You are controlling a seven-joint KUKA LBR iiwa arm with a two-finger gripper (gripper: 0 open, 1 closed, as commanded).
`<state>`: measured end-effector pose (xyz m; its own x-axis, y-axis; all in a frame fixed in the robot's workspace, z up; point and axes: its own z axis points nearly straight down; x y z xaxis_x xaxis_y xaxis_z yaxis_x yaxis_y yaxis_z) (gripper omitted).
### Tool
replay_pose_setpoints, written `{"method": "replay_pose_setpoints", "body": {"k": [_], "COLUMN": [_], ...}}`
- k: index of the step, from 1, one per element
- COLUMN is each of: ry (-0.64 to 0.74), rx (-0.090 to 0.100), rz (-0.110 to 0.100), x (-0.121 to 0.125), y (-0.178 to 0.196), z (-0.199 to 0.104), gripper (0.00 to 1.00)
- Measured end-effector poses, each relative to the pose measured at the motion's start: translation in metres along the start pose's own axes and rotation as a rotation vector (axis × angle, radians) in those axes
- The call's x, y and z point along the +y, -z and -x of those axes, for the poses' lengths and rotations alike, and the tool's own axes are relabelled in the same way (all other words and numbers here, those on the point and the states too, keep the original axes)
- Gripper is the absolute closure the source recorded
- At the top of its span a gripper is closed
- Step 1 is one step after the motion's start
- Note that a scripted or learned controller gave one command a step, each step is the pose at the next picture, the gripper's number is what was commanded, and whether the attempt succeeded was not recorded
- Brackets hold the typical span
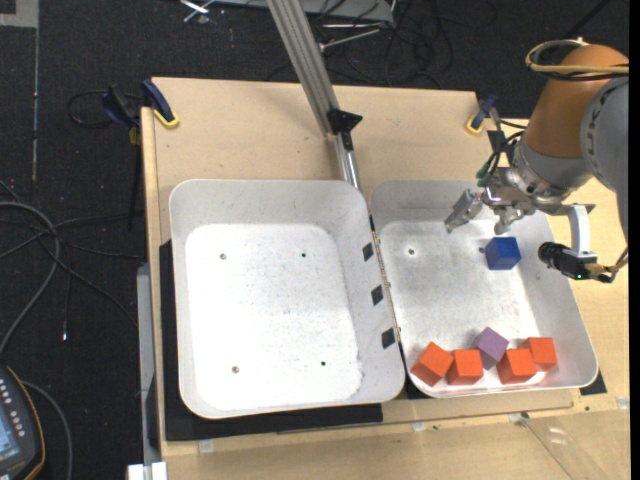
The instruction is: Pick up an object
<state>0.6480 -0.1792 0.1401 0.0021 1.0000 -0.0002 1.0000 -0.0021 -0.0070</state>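
Small blue cube (503,253) beneath the grey two-finger tool (487,211).
Compact, no long axis, faces slightly skewed to the right white bin's (420,213) rim; tool's opening cannot be told.

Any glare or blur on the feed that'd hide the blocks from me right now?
Camera view: even lighting, the white bins bright but not washed out; the blue block and the orange and purple blocks along the right bin's near edge read sharp; soft shadows only; the gripper area looks slightly smeared, so finger detail is unclear.
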Motion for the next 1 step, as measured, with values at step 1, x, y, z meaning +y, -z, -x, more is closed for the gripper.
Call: {"method": "replay_pose_setpoints", "body": {"k": [1], "ry": [0.008], "rx": [-0.002], "rz": [0.018], "x": [0.0204], "y": [0.1034], "z": [-0.0238], "gripper": [0.0]}}
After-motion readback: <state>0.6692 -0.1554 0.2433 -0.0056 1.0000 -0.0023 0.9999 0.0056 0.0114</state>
